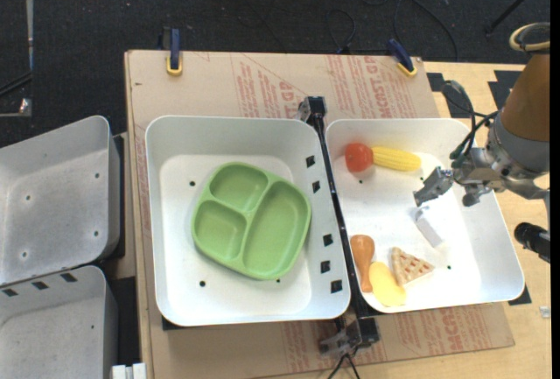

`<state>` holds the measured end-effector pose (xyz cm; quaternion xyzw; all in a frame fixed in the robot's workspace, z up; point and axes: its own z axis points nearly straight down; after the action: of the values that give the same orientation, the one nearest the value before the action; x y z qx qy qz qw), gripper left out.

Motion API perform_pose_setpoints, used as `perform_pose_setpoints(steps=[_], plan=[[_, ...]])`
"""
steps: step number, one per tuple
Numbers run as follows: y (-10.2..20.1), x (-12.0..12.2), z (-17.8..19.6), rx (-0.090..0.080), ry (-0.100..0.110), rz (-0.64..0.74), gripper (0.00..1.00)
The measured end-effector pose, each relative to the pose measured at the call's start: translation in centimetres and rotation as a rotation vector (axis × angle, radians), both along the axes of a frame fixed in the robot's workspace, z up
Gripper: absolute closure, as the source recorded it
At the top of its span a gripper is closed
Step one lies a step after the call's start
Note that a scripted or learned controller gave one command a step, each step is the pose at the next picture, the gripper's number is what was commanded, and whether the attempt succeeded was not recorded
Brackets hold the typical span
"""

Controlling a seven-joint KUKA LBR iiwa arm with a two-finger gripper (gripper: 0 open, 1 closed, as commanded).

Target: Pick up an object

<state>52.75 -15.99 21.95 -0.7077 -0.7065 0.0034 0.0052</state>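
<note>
The right bin (pixel 490 272) holds several toy foods. A red tomato (pixel 357 157) lies at its back, touching a yellow corn cob (pixel 395 159). At the front left are an orange piece (pixel 361 249), a yellow lemon-like piece (pixel 382 281) and a tan pizza-like wedge (pixel 409 265), close together. My gripper (pixel 432 193) hangs over the bin's right middle, right of the corn and behind the wedge. A small pale grey piece (pixel 428 227) sits just below it; whether this belongs to the gripper is unclear. Nothing is visibly held.
The left bin (pixel 175 150) carries a green three-compartment plate (pixel 252 218). A black divider with clips (pixel 329 211) runs between the bins. Grey lids (pixel 52 185) lie at the far left. The arm (pixel 525 123) enters from the right.
</note>
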Motion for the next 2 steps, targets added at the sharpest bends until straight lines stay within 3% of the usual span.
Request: perform_pose_setpoints(steps=[1, 2], plan=[[0.0, 0.3, 0.6, -0.002, -0.011, 0.003, 0.00], [-0.2, -0.7, -4.3, -0.001, -0.007, -0.001, 0.00]])
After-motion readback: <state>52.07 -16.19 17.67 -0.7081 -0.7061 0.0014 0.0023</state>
